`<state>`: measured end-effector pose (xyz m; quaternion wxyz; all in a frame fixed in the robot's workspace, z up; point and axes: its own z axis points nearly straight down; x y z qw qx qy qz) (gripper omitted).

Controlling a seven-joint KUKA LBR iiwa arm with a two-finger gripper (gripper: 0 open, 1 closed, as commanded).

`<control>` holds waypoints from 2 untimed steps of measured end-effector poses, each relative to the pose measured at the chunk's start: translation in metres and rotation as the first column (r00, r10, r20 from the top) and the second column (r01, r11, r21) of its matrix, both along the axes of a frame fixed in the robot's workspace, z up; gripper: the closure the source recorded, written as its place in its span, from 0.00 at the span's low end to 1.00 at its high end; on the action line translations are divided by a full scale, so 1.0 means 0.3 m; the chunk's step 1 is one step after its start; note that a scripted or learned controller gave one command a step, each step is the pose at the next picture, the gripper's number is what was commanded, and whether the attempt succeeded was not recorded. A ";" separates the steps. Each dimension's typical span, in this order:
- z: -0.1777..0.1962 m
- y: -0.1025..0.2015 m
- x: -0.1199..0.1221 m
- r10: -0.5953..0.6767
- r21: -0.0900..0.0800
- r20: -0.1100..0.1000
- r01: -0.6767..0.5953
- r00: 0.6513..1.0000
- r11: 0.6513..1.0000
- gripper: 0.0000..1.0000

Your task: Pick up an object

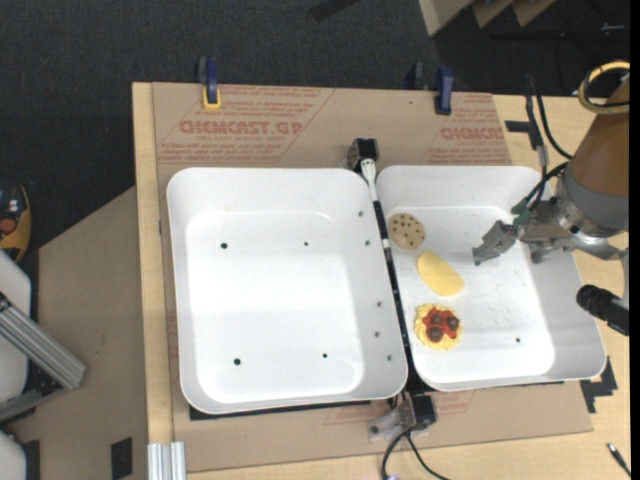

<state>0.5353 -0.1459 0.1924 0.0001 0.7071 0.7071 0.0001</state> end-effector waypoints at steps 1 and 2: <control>0.391 0.054 0.072 0.004 -0.003 0.015 -0.004 1.000 1.000 0.00; 0.402 0.052 0.065 0.002 -0.002 0.005 -0.002 1.000 1.000 1.00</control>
